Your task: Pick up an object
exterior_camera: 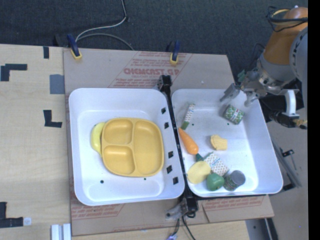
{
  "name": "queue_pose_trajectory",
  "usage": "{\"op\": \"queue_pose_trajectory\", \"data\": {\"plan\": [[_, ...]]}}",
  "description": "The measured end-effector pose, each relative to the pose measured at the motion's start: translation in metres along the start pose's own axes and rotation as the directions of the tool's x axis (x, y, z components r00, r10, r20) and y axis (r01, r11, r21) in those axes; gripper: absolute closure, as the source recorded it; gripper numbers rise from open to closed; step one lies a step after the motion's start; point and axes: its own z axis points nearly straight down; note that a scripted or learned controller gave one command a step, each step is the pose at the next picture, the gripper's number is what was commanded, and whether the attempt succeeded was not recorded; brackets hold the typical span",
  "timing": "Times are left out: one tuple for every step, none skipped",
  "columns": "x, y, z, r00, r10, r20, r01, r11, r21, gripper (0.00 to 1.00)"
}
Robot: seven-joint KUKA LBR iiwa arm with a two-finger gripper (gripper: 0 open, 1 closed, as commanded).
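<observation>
White right bin [265,149]: small green-white patterned can [233,114], tilted, below spread-wide fingers [226,95], not gripped.

A pale wooden table [30,149] fills the left of the frame, marked with dark tape pieces [50,118]. A brown cardboard sheet [145,69] with red print lies on it, held by two yellow-and-blue clamps [75,48] at its upper edge. Dark grey carpet [190,14] spans the top, crossed by a thin white cable [107,26].

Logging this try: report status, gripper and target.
Gripper open, fingers straddling above green patterned can in right bin. Can not gripped, lying near bin's far right corner. Nothing between gripper and can.
</observation>
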Motion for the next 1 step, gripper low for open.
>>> {"op": "queue_pose_trajectory", "data": {"plan": [[-0.027, 0.0189, 0.1001, 1.0, -0.001, 0.0, 0.001, 1.0, -0.001, 0.0]]}}
